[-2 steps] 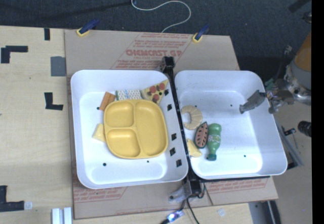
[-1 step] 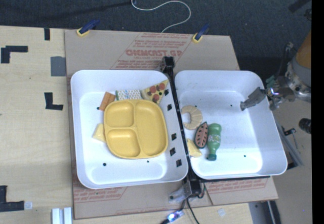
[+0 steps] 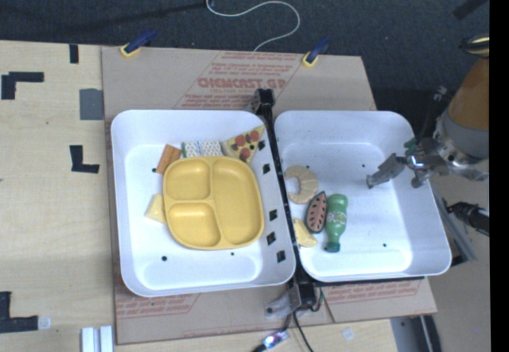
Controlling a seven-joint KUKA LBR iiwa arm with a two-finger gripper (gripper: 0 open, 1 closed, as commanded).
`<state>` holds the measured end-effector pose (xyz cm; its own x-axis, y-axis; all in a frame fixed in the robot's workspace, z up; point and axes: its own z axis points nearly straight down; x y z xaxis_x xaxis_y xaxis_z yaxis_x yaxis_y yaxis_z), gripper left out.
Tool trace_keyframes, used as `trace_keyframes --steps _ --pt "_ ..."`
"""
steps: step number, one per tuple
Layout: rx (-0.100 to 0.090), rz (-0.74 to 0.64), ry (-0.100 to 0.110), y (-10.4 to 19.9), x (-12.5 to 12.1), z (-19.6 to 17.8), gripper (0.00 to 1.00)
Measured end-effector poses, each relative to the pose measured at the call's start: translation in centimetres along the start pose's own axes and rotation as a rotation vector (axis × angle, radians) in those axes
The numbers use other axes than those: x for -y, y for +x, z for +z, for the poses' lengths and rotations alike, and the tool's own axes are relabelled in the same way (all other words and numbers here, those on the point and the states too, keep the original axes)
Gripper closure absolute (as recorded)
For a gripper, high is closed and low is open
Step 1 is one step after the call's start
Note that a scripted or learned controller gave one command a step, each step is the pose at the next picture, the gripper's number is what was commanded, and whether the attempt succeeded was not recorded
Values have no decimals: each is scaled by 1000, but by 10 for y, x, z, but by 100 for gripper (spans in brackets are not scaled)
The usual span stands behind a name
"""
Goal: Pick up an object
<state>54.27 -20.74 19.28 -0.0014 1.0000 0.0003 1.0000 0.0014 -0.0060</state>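
Note:
My gripper (image 3: 394, 179) hovers over the right side of the right bin (image 3: 362, 129), its two fingers spread apart with nothing between them. To its left in the same bin lie a green toy bottle (image 3: 336, 221), a watermelon slice (image 3: 316, 211), a beige ring-shaped bagel (image 3: 301, 183) and a small yellow piece (image 3: 304, 236). The gripper is clear of all of them, roughly a hand's width to the right of the bottle.
The left bin (image 3: 131, 183) holds a yellow divided plate (image 3: 213, 202), with an orange piece (image 3: 168, 157), a pizza slice (image 3: 246, 143) and other small toys tucked around its edge. A black divider (image 3: 274, 183) runs between the bins. The arm's orange band (image 3: 477, 100) is at the far right.

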Motion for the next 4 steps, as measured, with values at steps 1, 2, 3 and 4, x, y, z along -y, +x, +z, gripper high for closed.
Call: trace_keyframes --steps 1,2,3,4 --pt "-1 1 2 -1 6 64 0" --pt "2 -1 -6 0 6 110 0" --pt "2 -1 -8 0 5 97 100" --pt "2 0 -10 -4 4 35 100"
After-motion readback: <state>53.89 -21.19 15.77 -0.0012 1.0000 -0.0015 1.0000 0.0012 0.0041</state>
